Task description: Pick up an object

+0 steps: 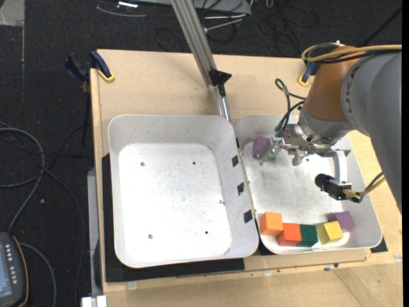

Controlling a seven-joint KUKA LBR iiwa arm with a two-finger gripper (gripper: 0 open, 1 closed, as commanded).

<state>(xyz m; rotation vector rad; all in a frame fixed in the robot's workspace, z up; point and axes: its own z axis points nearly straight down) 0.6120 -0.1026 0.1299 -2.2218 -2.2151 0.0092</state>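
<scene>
Purple block (260, 147) sits at ten o'clock in the right bin (364, 238), just beside the gripper (284, 153), which hangs low over the bin floor at about nine o'clock from the wrist; open or closed, I cannot tell. Looks like the approach step, nothing lifted yet. Next move calls for straddling that small matte block squarely. Along six o'clock: orange cube (272, 222), red (291, 233), green (308, 235), yellow (330, 231) and another purple (345, 220), blocky, plain-faced, on smooth speckled white plastic
</scene>
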